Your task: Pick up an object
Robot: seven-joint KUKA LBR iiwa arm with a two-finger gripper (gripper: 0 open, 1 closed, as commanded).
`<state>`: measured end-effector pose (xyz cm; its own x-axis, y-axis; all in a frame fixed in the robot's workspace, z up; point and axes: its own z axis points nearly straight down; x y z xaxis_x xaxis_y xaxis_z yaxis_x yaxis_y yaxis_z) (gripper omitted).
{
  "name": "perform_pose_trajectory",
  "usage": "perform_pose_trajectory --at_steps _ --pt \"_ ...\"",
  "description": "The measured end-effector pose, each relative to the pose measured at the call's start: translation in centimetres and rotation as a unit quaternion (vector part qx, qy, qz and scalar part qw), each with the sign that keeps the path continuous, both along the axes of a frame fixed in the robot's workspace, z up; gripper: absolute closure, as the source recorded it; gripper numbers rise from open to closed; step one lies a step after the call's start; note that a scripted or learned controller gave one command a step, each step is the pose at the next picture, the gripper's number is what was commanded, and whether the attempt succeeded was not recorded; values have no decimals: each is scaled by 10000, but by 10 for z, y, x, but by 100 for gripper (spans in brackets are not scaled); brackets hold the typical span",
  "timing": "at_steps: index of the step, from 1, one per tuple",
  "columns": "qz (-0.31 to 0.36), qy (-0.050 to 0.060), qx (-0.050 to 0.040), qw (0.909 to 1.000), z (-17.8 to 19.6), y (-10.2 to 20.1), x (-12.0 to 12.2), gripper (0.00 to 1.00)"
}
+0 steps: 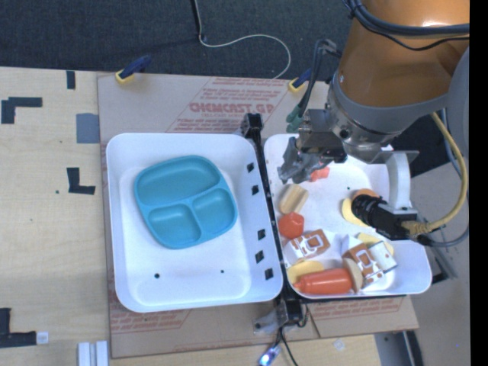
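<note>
Looking down on two white bins side by side. Left bin [130,280] holds blue divided plate [185,200]. Right bin [415,277] holds toy food: tan piece [293,199], red-orange piece [290,225], red sausage [328,282], two waffle-like pieces [311,243]. Gripper [299,166] hangs low over right bin's far left corner, just above tan piece. Whether jaws are parted or closed: cannot tell. Nothing visibly held.

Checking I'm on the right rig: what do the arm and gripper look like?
One thick arm: a glossy orange band above a grey wrist section. A yellow cable loops down its right side, with dark cables near the top. The gripper is dark grey metal, blocky, with two fingers.
</note>
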<state>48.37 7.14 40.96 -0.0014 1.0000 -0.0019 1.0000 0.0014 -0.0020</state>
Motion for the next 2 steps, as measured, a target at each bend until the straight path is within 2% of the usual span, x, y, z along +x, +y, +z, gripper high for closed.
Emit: perform_pose_trajectory --at_steps 2 --pt "5 13 -11 10000 19 0 0 100"
